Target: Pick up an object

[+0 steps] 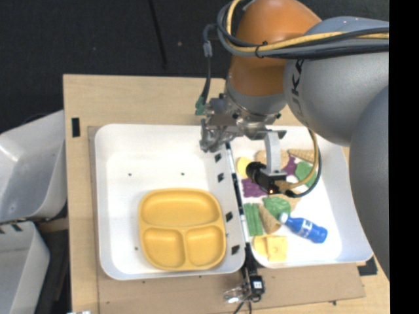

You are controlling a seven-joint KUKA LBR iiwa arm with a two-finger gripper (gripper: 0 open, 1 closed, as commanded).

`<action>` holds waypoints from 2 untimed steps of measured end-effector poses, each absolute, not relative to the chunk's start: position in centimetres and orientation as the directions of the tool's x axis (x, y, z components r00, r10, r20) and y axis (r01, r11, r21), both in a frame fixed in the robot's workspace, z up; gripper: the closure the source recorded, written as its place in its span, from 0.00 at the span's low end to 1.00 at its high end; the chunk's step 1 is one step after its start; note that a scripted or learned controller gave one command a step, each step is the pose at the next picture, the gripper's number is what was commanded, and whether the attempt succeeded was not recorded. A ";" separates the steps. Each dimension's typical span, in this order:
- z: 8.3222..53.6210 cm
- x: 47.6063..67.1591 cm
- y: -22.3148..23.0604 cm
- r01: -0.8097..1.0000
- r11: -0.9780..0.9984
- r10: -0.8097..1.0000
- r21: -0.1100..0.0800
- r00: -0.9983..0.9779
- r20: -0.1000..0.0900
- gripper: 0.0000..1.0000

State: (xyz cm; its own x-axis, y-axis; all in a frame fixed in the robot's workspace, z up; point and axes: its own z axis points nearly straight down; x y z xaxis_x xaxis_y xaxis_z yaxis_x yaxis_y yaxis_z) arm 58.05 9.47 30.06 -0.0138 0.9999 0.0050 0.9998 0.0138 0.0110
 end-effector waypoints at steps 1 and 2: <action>30.5 58.0 8.6 1.000 0.006 1.000 0.002 -0.006 -0.001 1.00; 42.3 56.2 11.3 1.000 0.006 1.000 0.014 -0.006 0.004 1.00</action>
